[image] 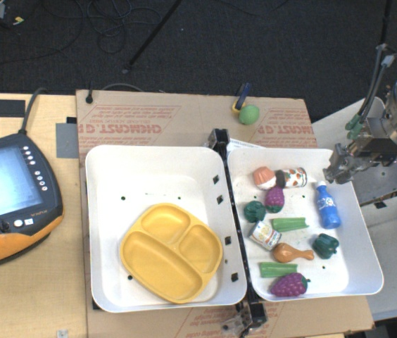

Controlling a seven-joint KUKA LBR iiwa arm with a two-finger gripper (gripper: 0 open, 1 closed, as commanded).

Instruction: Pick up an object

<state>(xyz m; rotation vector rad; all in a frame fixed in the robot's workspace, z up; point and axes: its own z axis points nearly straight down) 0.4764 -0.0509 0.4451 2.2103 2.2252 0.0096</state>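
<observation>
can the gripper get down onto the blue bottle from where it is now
Probably yes. The gripper sits at the right bin's upper right edge, close to the blue bottle, which lies apart from the other toys with nothing over it.

- A yellow divided plate (pixel 172 252) lies in the left bin (pixel 107 167).
- A control tablet (pixel 12 197) rests at the counter's left edge.
- A green ball (pixel 249 114) sits on cardboard (pixel 149 122) behind the bins.

Colours across the two white bins

The left bin (pixel 107 182) holds a plain yellow divided tray (pixel 171 251); the right bin (pixel 359 259) is a jumble: a blue bottle (pixel 327 205) (white label), purple grapes (pixel 288 284), a second purple cluster (pixel 274 198), a dark green pepper (pixel 325 245), a light green stick (pixel 288 224), an orange-brown drumstick (pixel 292 253). A green ball (pixel 248 114) sits on the brown cardboard (pixel 156 122).
</observation>
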